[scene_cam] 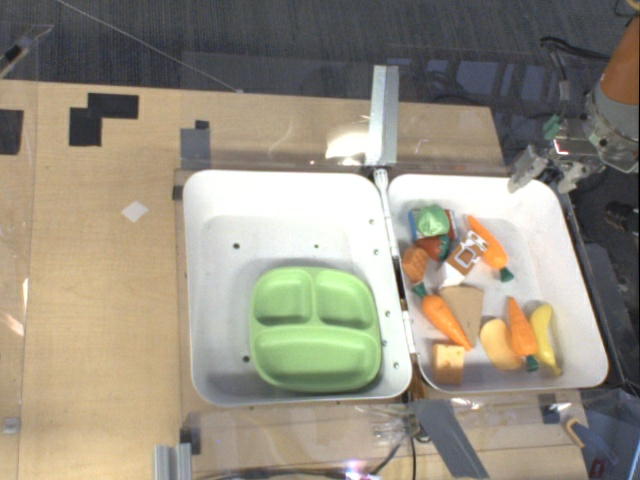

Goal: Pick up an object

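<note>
The right bin (pixel 560 218) holds several toy foods. A green and blue piece (pixel 432 220) lies at its back left, beside an orange carrot (pixel 488 243) and a small white and brown box (pixel 463 256). Nearer the front lie another carrot (pixel 442 316), a tan wedge (pixel 465 303), an orange block (pixel 449 362), a yellow lump (pixel 496 343), a third carrot (pixel 519 330) and a banana (pixel 543 338). My gripper (pixel 550 172) hangs over the bin's back right corner, open, with nothing between its fingers. It is well apart from the toys.
The left bin (pixel 220 218) holds a green divided plate (pixel 315 328) at its front. A metal post (pixel 384 113) stands behind the seam between the bins. Cables and the arm's wrist (pixel 615 108) crowd the far right.
</note>
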Tool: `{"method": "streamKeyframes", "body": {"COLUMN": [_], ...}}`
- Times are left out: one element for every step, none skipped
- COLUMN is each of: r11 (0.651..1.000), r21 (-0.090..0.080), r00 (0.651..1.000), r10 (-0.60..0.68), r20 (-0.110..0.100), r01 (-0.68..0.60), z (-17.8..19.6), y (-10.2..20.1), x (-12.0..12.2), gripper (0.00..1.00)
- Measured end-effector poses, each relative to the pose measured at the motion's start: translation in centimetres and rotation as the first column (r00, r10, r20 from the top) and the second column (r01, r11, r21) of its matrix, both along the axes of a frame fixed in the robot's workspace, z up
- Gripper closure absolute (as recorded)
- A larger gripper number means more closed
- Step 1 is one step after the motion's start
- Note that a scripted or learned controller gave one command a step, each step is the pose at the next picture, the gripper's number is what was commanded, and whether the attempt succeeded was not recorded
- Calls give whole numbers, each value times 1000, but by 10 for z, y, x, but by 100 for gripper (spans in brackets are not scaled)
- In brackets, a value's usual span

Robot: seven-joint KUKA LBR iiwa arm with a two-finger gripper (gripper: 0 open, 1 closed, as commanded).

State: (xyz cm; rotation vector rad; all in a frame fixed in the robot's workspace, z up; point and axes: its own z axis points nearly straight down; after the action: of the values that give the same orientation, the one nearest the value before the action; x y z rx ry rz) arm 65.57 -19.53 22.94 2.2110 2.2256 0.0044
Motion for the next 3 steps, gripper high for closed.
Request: {"method": "streamKeyframes", "body": {"r11": [1000,1000,1000], "r21": [-3,-6,-12], "r00": [1000,999,999], "r10": [17,-23,-1], "r20": [12,33,45], "r01": [-16,23,1], "z": [-97,-100,-101], "y": [15,11,11], "x": [-53,-40,-35], "gripper": [0,0,0]}}
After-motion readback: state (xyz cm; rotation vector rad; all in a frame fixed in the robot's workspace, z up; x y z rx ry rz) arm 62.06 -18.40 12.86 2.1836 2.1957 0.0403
